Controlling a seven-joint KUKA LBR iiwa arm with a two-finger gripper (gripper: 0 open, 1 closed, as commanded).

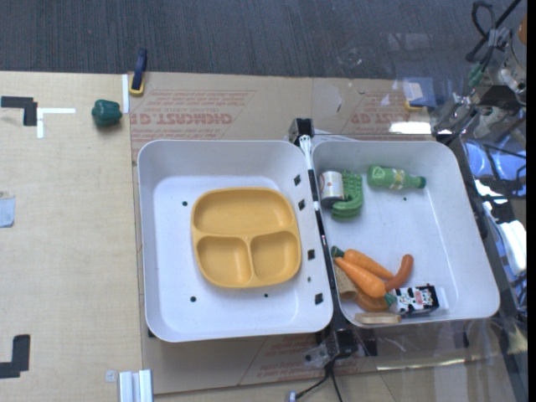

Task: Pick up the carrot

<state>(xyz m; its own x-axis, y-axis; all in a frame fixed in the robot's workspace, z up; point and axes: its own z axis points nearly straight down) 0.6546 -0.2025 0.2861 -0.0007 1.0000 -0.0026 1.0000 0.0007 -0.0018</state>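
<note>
Presently the carrot lies low in the right bin, well apart from the claw; claw state indiscernible.

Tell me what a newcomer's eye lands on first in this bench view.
First the yellow divided plate, lying alone in the middle of the left bin. Next the orange carrot in the right bin, near its front edge beside a sausage and a small cow-print carton. A green bottle lies toward that bin's back wall.
</note>
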